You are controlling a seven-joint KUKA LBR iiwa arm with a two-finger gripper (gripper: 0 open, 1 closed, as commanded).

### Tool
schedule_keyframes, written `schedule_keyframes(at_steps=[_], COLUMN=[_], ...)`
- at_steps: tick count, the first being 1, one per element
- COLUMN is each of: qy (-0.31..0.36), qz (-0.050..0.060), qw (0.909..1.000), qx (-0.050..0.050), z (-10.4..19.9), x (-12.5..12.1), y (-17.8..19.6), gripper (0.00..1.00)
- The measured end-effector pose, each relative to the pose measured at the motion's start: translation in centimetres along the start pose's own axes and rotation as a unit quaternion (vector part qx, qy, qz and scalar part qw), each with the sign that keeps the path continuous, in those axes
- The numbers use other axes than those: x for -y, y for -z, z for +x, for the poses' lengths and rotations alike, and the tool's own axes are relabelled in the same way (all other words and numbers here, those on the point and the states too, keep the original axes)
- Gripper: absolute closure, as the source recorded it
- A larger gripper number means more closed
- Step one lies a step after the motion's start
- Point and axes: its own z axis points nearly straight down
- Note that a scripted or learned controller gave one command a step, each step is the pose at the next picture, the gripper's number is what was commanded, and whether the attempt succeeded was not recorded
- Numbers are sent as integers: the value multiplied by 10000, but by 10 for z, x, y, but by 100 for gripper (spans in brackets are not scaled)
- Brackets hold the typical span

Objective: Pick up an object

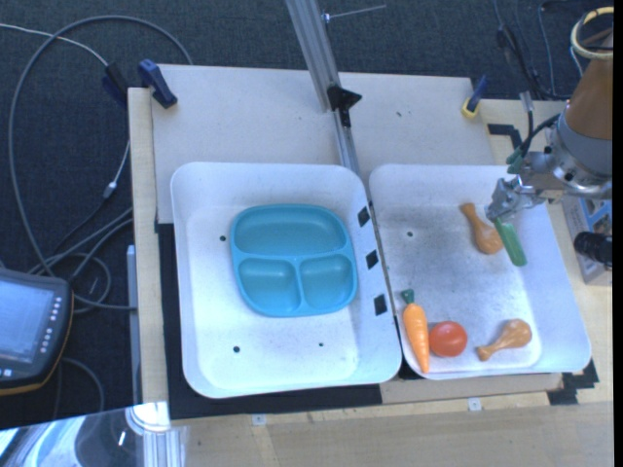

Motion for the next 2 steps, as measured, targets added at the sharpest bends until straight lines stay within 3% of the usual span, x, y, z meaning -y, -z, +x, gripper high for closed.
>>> schedule_keyframes(at_steps=[2], qy=[0], qz=[34], qw=[10000], qx=[-14], z=[107], x=[-3], y=[-13], gripper=[100])
